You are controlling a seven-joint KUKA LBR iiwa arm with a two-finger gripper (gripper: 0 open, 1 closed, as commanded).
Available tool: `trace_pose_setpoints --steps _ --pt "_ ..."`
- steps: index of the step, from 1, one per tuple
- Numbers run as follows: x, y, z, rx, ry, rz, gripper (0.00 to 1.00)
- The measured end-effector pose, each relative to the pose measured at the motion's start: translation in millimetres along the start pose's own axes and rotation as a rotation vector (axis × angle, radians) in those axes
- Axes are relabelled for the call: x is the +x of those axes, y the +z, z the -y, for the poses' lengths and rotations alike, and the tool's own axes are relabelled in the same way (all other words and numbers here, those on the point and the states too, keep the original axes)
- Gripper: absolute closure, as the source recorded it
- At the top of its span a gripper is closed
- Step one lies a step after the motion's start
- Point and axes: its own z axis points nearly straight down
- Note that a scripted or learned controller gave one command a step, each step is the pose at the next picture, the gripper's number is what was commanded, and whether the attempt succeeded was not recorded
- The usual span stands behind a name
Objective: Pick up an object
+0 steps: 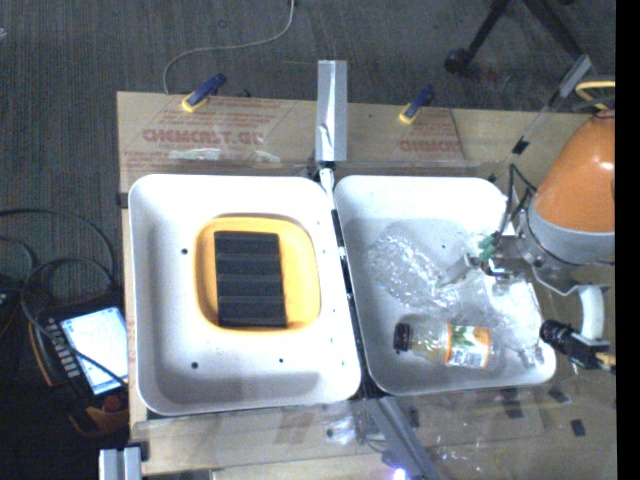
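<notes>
A small clear bottle (445, 342) with a dark cap and an orange label lies on its side near the front of the right bin (420, 193). Beside and behind it lies crumpled clear plastic (405, 263). A yellow tray with a black ridged insert (255, 273) rests in the middle of the left bin (160, 298). The arm, with its orange band (580, 183), comes in over the right bin's right rim. My gripper (487, 260) hangs low at the right side of that bin, above the clear plastic and behind the bottle.
A metal post (331, 108) stands behind the gap between the bins. Two blue-and-yellow clamps (203, 91) (417, 103) hold the back board. A tablet with cables (85, 340) lies on the floor at the left. Chair legs (510, 18) are at the back right.
</notes>
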Motion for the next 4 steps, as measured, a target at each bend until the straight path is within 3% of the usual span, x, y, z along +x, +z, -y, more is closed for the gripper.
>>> trace_pose_setpoints --steps 1,2,3,4 --pt "-27 94 -9 -0.02 -0.158 0.006 0.0" --pt "-54 98 -67 -0.024 -0.037 0.005 0.0" --pt "-45 99 -96 -0.024 -0.197 0.014 0.0" --pt "-44 89 -97 -0.026 -0.198 0.014 1.0"
